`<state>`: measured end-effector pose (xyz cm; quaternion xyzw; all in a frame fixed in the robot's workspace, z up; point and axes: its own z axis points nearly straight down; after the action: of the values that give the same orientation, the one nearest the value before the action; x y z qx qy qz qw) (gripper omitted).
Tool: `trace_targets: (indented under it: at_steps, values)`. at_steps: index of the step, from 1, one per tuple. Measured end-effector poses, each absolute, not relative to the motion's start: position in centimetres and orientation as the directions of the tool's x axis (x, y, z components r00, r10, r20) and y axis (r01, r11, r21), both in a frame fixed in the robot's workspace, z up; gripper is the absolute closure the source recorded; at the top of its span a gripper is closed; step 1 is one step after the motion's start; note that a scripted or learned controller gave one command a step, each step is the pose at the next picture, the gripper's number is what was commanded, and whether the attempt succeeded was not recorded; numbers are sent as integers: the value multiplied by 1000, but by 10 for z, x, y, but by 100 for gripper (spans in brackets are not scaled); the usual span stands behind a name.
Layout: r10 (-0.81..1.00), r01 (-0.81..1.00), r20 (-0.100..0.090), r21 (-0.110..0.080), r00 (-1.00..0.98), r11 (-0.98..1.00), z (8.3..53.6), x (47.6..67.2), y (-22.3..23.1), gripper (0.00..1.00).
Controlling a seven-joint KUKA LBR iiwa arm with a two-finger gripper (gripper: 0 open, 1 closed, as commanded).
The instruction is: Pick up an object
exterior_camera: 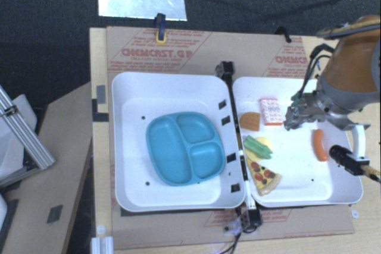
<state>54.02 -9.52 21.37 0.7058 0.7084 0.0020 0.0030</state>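
Over right bin (342,190), hand (293,121), beside carton (271,111)

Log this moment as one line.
gripper: over right bin, near carton | held: nothing seen | left bin: blue tray

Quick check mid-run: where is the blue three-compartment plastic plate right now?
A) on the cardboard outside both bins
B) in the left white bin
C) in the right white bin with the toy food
B: the blue three-compartment plastic plate lies flat in the left white bin, apart from the toy food.
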Motion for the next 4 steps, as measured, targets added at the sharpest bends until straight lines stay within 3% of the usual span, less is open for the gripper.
trace_targets:
  at_steps: [1,2,4]
  values:
    - [1000,1000,-2,7,-4,4,271,551,-98,100]
    - [1000,1000,-1,3,-4,4,283,552,-98,100]
    - [1000,1000,1,2,-9,9,266,553,-1,100]
